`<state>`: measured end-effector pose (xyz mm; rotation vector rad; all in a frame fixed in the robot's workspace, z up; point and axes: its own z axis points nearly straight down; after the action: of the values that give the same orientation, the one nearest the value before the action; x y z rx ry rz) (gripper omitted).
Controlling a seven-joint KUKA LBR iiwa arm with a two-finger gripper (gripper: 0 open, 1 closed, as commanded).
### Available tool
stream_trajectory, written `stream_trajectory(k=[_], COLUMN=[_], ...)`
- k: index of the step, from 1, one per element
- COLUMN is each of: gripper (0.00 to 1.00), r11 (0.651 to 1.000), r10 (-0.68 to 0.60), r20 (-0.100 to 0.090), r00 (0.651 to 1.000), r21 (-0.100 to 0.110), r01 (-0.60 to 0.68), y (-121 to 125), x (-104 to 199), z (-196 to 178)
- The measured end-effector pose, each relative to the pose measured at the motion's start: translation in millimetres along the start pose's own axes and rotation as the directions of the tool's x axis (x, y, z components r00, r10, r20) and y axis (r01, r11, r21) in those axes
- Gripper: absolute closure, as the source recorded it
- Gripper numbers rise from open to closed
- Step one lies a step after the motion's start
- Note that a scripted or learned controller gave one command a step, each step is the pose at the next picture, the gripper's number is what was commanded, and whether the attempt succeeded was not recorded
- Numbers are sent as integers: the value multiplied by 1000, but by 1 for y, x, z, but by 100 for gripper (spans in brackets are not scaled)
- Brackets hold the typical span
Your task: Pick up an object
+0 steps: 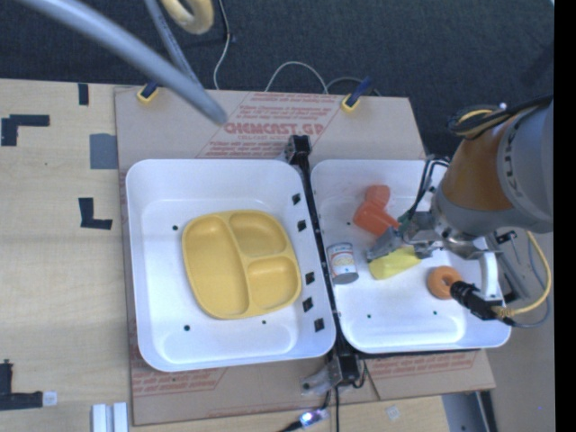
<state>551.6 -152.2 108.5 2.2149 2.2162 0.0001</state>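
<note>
A shallow white left bin (pixel 144 241) sat on the counter (pixel 54 241), holding a yellow divided plate (pixel 241 264) near its centre. To its three o'clock, a dark divider (pixel 310 232) separated it from the right bin (pixel 396 331).

Inside the right bin, a small can (pixel 341 263) lay close to the divider. To its one o'clock sat an orange-red cup (pixel 372 210). Just beyond the can, at its three o'clock, lay a yellow block (pixel 394 264). The fingers (pixel 394 243) hung right above the block, touching or nearly touching its top edge; how far apart they stood could not be told, and nothing was visibly gripped between them. An orange ring (pixel 441 282) rested at the block's four o'clock, near the grey arm (pixel 504 178).

The likeliest target seemed to be the yellow block. The risk was that the fingers might land on the block's upper edge rather than around it, pushing it toward the can instead of gripping it. The cup just above could also be nudged during closing.
</note>
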Motion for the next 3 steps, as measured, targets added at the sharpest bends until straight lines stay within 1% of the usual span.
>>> stream_trajectory(k=[1,2,3], gripper=[0,100,100], r11=[1000,1000,1000], r10=[-2,-3,-1], r20=[4,7,-5], r00=[1000,1000,1000], r21=[-22,-28,4], r01=[2,3,1], y=[9,11,5], x=[-2,-2,-5], z=[12,0,-44])
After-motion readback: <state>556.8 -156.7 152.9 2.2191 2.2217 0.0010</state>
